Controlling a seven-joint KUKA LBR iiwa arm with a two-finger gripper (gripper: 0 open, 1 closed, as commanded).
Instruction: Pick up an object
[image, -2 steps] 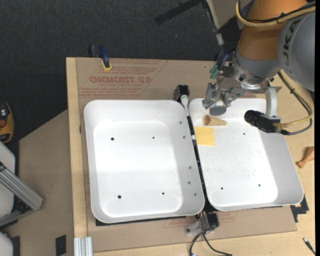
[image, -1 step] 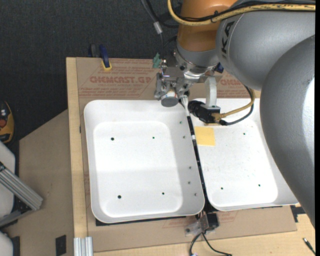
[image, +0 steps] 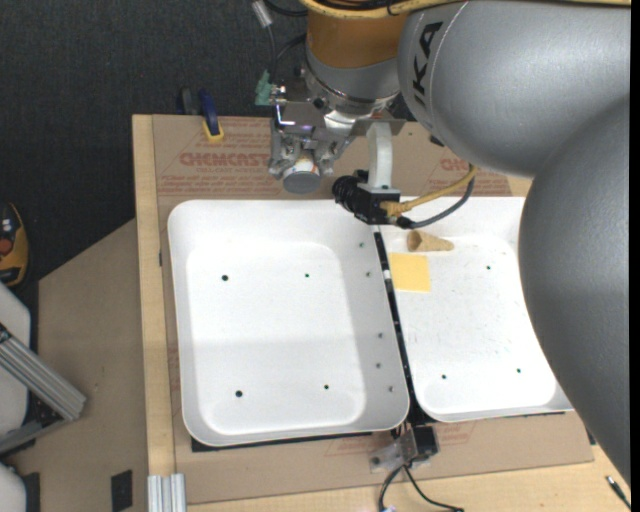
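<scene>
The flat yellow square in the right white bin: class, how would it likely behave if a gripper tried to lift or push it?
The flat yellow square looks thin and probably light, perhaps a sponge or foam pad. Lying flush on the right white bin, it may slide when pushed rather than roll. Its low edges could be hard to pinch.

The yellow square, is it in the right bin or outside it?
In. The yellow square lies flat on the right bin floor, near the divider, beside a small tan piece.

My one camera: fixed above bench (image: 160, 420) | tilted down over both bins (image: 270, 320) | arm (image: 540, 120) enters from 3 o'clock
</scene>
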